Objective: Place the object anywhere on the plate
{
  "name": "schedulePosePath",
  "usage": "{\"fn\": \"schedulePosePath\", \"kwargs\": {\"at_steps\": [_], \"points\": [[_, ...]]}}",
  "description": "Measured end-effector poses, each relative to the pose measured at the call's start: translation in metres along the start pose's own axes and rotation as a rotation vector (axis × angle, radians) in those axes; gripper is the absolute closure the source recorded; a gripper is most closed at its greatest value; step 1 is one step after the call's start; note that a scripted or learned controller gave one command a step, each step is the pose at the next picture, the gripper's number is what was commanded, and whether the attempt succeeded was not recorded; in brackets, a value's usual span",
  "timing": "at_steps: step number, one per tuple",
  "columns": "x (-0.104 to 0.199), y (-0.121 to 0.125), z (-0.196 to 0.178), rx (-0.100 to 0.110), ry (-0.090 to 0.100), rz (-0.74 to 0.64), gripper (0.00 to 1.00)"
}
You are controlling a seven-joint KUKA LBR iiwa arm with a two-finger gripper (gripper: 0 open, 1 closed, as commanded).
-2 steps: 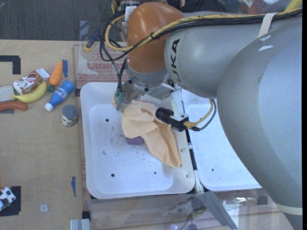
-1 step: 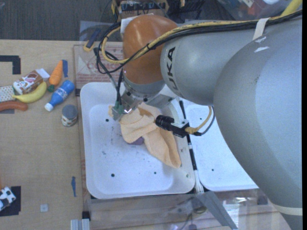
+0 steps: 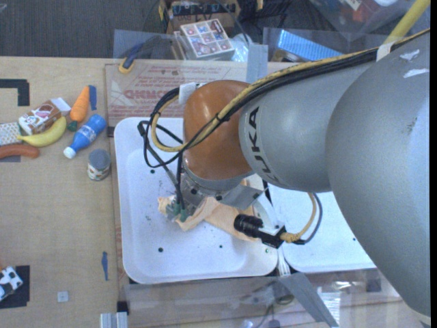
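Progress appears early: arm point(image 3: 300, 115) hangs low over left bin point(image 3: 136, 251), end effector point(image 3: 183, 210) at tan object point(image 3: 218, 217); finger state indeterminable; no placement evident.

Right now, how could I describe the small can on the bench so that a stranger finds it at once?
Start from the left white bin and look just outside its left edge, on the wooden bench. The can stands there upright, below the blue and white bottle. It is the short cylinder with a grey top; its neighbours lie flat.

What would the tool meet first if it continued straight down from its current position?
Probably the tan object lying in the left bin, directly under the tool; depth is unclear, so they may already touch.
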State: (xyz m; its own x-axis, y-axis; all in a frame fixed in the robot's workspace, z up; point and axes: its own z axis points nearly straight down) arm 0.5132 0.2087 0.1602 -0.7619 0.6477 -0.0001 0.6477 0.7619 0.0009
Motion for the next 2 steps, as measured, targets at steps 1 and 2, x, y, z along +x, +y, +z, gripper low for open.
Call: {"fn": "schedulePosePath", "kwargs": {"at_steps": [1,2], "points": [[-0.025,0.025,-0.065,-0.005,-0.004,-0.309,1.0],[-0.06,0.075,-0.039,-0.004,-0.003,-0.242,1.0]]}}
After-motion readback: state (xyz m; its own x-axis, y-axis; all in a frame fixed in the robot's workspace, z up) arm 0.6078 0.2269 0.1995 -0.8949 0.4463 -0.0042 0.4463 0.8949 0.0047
